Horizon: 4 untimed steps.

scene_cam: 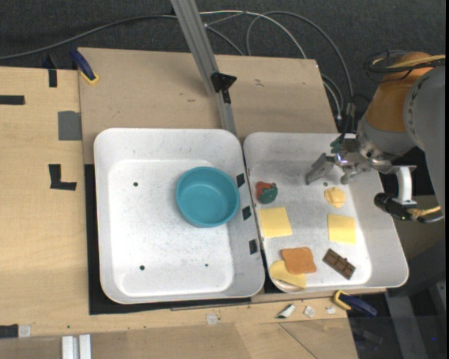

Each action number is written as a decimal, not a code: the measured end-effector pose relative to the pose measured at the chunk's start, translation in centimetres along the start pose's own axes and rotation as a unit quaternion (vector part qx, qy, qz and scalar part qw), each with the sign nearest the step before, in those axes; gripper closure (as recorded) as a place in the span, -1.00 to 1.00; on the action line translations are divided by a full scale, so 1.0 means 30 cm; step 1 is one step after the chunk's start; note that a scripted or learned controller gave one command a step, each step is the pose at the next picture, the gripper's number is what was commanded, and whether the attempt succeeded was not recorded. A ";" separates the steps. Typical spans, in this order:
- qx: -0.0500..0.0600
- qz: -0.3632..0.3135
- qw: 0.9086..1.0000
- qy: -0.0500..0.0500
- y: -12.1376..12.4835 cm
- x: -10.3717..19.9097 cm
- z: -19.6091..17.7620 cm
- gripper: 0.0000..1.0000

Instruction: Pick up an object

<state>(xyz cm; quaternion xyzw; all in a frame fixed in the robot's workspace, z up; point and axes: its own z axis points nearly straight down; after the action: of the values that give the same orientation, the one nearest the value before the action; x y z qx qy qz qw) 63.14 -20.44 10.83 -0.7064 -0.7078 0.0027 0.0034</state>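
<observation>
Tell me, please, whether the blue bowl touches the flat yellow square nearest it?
Apart. The camera view shows the blue bowl in the left bin, the yellow square in the right bin.

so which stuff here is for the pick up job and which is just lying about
For the job:
- gripper
- small yellow piece
- yellow squares
- toast slice
- chocolate piece
- red and green toy

Lying about:
- blue bowl in the left bin
- cables
- clamps
</observation>
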 end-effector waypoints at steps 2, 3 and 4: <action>-0.003 -0.001 1.000 -0.001 0.001 0.007 0.033 1.00; -0.007 0.001 1.000 -0.002 -0.007 -0.007 -0.175 1.00; -0.007 0.000 1.000 -0.002 0.012 -0.007 -0.386 1.00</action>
<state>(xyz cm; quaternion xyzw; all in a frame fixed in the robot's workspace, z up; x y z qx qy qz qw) 63.61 -20.67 22.39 -0.7065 -0.7077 -0.0014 -0.0030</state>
